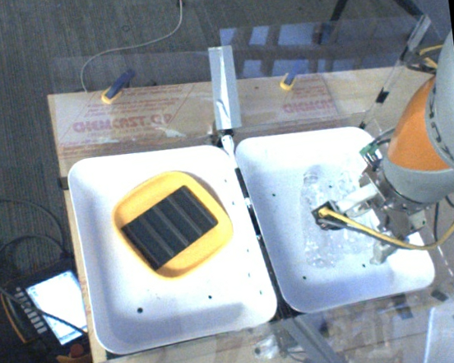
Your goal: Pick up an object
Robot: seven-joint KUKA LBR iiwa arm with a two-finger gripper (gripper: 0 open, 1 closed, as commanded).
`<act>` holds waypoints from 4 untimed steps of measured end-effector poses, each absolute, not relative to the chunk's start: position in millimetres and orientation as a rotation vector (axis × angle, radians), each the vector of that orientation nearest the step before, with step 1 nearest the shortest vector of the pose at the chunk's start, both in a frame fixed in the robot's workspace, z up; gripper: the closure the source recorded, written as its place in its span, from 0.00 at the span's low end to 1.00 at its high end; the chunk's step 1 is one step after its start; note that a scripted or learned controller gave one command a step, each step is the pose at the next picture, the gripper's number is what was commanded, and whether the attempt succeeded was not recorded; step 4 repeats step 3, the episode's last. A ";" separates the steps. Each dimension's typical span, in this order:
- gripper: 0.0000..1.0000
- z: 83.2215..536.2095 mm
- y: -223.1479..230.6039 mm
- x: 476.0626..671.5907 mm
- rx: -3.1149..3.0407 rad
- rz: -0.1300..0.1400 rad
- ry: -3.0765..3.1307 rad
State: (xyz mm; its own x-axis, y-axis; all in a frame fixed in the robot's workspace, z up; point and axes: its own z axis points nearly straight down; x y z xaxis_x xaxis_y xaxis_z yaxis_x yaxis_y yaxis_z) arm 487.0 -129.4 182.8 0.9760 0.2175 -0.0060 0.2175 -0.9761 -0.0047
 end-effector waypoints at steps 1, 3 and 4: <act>0.00 183.8 -141.4 525.8 -3.113 0.008 -0.399; 0.00 331.3 -205.3 553.9 -3.128 0.005 -0.314; 0.00 331.3 -205.3 553.9 -3.128 0.005 -0.314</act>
